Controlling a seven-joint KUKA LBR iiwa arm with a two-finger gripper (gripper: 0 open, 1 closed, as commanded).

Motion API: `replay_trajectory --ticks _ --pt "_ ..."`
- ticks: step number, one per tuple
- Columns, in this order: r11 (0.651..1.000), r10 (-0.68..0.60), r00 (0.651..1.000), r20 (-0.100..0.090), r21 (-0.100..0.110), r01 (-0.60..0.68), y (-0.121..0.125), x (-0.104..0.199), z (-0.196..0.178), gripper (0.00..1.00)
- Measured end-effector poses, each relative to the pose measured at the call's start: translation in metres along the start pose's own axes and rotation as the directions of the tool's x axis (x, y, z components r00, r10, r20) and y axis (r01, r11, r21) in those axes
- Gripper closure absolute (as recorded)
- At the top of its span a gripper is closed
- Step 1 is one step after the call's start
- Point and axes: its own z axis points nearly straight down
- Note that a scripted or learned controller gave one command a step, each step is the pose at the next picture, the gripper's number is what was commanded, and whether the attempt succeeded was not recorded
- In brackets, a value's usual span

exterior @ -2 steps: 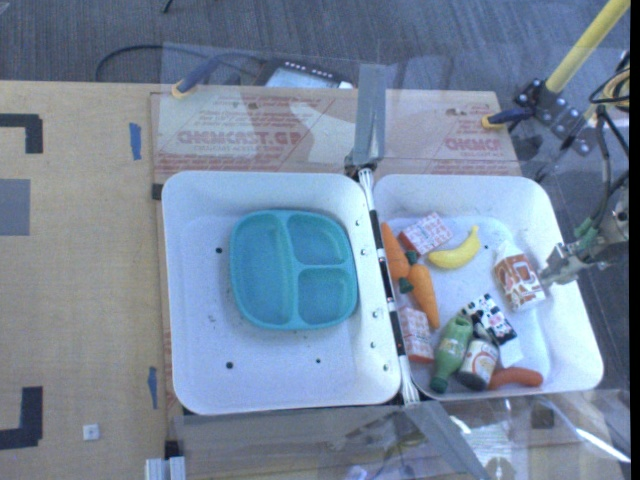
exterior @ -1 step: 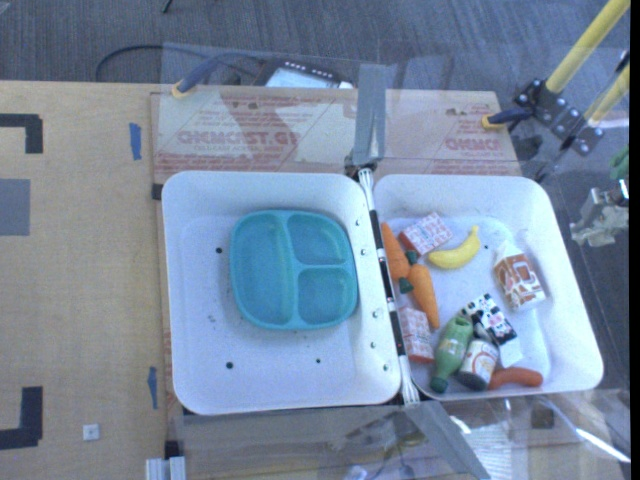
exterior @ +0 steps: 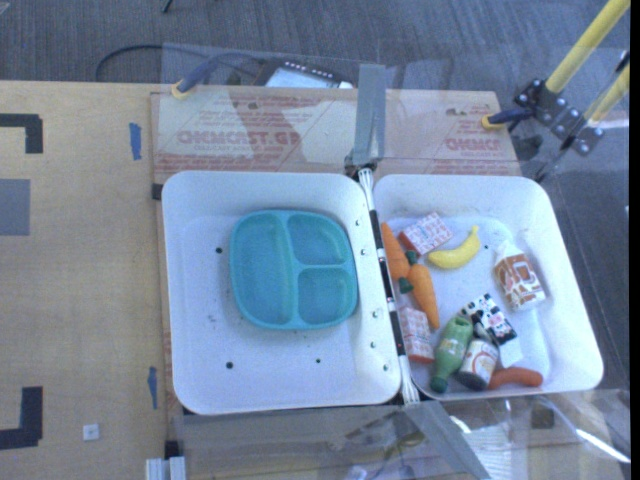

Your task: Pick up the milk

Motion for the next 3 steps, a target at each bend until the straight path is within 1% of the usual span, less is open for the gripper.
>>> replay_trajectory --ticks 3 --pt "1.000 -0.013 1.000 0.006 0.011 0.013 0.007 0.004 -0.024 1.00"
